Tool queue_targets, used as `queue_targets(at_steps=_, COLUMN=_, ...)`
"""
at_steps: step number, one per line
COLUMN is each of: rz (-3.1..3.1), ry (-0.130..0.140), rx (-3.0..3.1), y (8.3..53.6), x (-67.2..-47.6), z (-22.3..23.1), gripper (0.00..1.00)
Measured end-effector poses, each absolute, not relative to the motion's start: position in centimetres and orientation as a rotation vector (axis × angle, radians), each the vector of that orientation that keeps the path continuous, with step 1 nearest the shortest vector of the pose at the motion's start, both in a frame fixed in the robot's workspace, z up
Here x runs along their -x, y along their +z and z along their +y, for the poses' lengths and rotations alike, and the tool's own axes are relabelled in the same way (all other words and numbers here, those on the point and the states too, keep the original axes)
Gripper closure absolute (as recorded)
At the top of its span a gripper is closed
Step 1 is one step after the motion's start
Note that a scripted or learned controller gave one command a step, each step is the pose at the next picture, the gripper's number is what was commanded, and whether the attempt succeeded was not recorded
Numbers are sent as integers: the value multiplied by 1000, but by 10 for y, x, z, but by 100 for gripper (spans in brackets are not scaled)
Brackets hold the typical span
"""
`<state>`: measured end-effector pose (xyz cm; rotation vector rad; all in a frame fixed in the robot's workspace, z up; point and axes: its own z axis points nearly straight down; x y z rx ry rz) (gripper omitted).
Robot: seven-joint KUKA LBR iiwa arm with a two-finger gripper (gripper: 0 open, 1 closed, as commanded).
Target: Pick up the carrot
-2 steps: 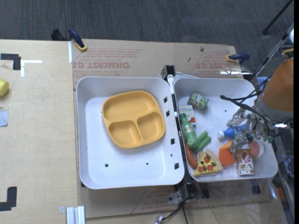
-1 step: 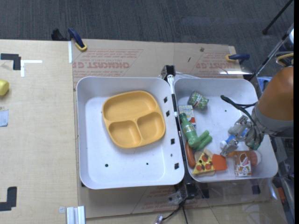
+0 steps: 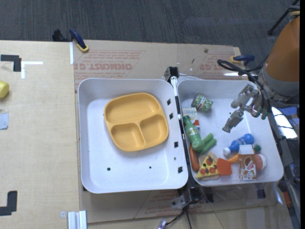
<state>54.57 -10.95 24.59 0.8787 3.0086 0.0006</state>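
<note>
The arm reaches in from the right, gripper (image 3: 237,114) hanging unclenched and empty over the right bin (image 3: 217,90); the carrot (image 3: 232,159) lies well apart below it.

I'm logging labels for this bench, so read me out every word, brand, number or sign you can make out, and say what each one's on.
Red printing on the cardboard sheet under the bins: upside down and too blurred to quote with confidence.
Red printing on the cardboard behind the right bin: blurred, unreadable.
Green packet: print too small to read.
Small carton at the right bin's front: picture and print unreadable.
Card by the green bottle: unreadable.
</note>
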Motion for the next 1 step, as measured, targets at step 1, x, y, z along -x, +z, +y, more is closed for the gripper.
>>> queue_targets(at_steps=1, rz=3093, ry=0, rx=-539, y=168, x=-484, z=-139, gripper=0)
